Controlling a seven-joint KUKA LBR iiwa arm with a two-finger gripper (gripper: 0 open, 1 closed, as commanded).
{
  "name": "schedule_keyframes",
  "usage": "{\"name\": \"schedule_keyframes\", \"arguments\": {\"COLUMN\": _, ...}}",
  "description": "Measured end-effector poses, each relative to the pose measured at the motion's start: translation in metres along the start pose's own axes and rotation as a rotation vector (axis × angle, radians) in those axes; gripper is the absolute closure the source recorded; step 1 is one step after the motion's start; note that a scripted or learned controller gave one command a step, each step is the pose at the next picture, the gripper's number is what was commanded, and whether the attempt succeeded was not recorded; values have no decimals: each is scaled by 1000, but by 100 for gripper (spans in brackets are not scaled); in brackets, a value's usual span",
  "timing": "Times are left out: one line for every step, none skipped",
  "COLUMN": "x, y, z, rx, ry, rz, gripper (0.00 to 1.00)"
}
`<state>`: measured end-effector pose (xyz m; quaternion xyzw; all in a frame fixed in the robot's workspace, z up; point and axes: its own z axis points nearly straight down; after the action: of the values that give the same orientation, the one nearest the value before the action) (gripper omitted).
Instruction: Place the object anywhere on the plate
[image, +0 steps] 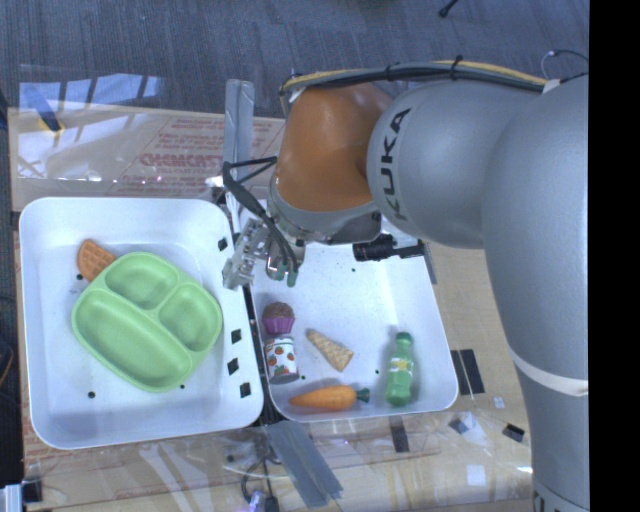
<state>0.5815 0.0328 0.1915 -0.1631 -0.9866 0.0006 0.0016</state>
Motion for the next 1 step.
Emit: {"name": "schedule_keyframes", "arguments": {"x": -42, "y": -46, "z": -45, "rx": -1, "ry": -6, "rz": -286, "gripper": 100}}
